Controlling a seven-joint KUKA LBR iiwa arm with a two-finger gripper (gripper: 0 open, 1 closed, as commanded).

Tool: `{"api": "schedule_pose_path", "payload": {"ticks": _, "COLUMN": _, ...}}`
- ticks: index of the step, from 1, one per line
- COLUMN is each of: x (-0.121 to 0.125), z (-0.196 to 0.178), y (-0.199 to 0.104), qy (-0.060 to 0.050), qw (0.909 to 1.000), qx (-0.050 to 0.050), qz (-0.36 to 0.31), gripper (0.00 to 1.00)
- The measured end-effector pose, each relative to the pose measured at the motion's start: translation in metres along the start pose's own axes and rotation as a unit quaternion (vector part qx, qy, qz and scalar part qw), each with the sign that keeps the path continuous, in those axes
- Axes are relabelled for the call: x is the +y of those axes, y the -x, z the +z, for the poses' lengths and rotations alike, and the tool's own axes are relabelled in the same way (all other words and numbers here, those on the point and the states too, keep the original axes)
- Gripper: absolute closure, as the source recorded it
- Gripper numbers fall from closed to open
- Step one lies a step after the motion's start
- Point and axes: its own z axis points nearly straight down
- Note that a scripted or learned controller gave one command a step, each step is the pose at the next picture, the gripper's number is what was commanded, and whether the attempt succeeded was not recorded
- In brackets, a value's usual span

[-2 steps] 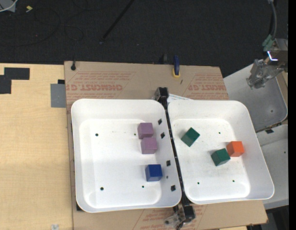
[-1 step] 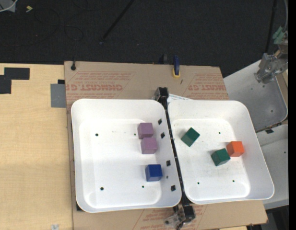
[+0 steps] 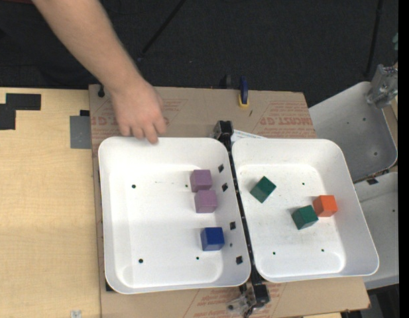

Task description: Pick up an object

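Blue cube sits closest to us, alone in the front half of the left bin. Behind it we see two purple cubes, one touching the other, near the bins' shared wall. A person's hand reaches in from the upper left and rests at that bin's back rim, well apart from all three cubes.

In the right bin a green cube stands by itself, turned cornerwise to the bin walls. Further right, a second green cube touches an orange cube.

How the gripper's jaws stand we cannot tell. Since the arm enters from the right, we judge the orange cube to lie nearest its approach, but its green neighbour crowds one face. The lone green cube has every side free, so we think it the easier pick. None of the cubes has a long axis to line up with.
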Motion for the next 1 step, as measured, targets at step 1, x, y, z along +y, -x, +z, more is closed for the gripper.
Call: {"api": "schedule_pose_path", "payload": {"ticks": 1, "x": -0.0152, "z": 0.0028, "y": 0.0012, "qy": -0.002, "qw": 1.0, "qx": 0.0, "qz": 0.0, "gripper": 1.0}}
